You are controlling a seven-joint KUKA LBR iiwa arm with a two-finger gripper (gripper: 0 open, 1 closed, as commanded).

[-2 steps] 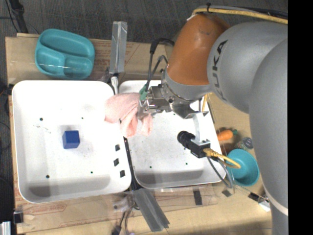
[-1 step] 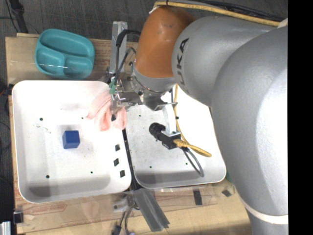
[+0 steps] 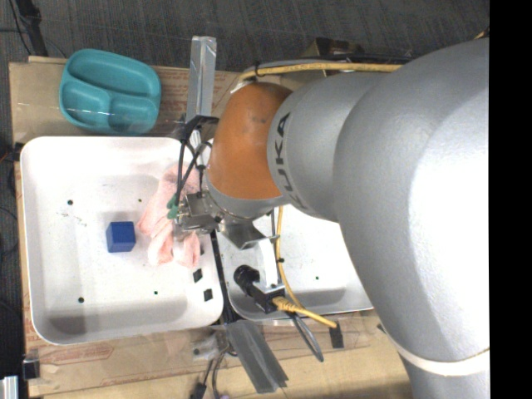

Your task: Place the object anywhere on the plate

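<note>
You had a wooden bench (image 3: 174,86) under the camera, standing on dark grey carpeted floor (image 3: 249,7) that ran across the top of the view. Two shallow white bins sat side by side on it. The left bin (image 3: 50,189) was open to your sight, a few small dark specks on its floor. The right bin (image 3: 320,285) was mostly covered by the grey arm (image 3: 399,181), whose orange band (image 3: 249,144) sat just above the wrist. A teal divided dish (image 3: 110,90) lay on the bare wood beyond the left bin's far corner, outside both bins. A yellow cable (image 3: 307,312) and black cabling trailed off the wrist near the wall between the bins.

The blue cube (image 3: 120,236) rested on the floor of the left bin, roughly mid-floor, flat on one face. As a cube it gave you no long axis to read; its sides ran nearly square to the bin walls.

The gripper (image 3: 181,221) hung over the right part of the left bin, apart from the cube. A pale pink item (image 3: 158,214) lay beneath and beside it, stretched roughly from the far wall toward the near one. Whether the tool was released or clenched, you could not tell.
</note>
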